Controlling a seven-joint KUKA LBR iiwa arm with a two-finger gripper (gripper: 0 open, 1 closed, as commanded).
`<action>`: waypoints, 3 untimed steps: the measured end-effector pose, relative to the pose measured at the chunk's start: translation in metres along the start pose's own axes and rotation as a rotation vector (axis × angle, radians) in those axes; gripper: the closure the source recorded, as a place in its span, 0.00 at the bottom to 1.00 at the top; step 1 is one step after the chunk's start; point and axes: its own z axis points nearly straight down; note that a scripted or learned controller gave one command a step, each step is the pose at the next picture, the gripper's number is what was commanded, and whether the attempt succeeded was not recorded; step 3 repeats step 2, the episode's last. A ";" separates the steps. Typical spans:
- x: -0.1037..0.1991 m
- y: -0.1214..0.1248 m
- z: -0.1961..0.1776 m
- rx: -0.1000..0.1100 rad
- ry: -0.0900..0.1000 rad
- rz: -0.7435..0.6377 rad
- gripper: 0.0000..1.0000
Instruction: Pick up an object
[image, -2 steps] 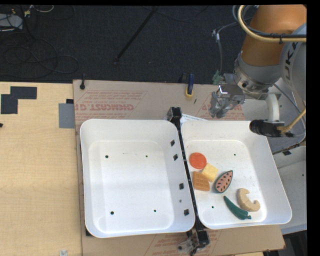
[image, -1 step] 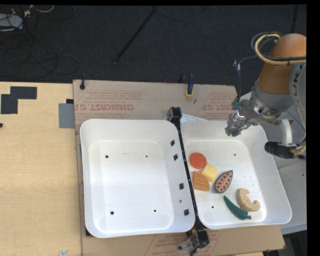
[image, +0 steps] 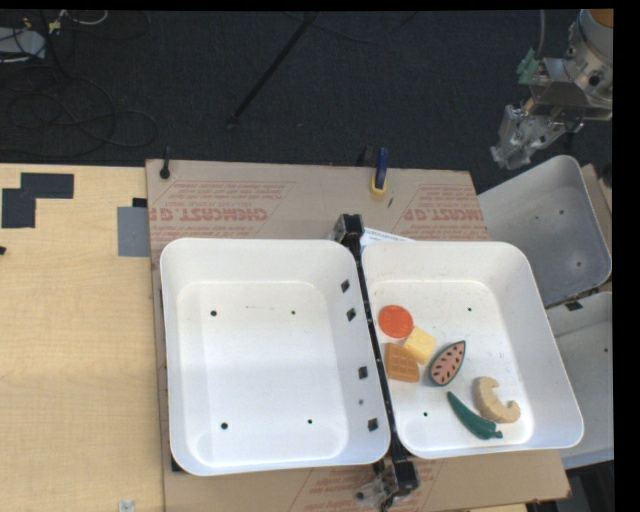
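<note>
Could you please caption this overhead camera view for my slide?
Gripper raised beyond the right bin, which holds six toy foods.

At two o'clock we saw the arm (image: 590, 40) cut off by the frame's edge; its tool (image: 522, 135) was too blurred to judge. The worktop (image: 70, 350) ran off at nine o'clock.

Even bright overhead light, soft shadows, mild glare on bins (image: 460, 262).

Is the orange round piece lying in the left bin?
No, the orange round piece lies in the right bin, beside the yellow block.
</note>
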 end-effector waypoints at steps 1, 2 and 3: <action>-0.046 -0.021 0.114 0.029 0.002 0.009 1.00; -0.048 0.000 0.007 0.007 -0.001 0.001 1.00; -0.048 0.000 0.007 0.007 -0.001 0.001 1.00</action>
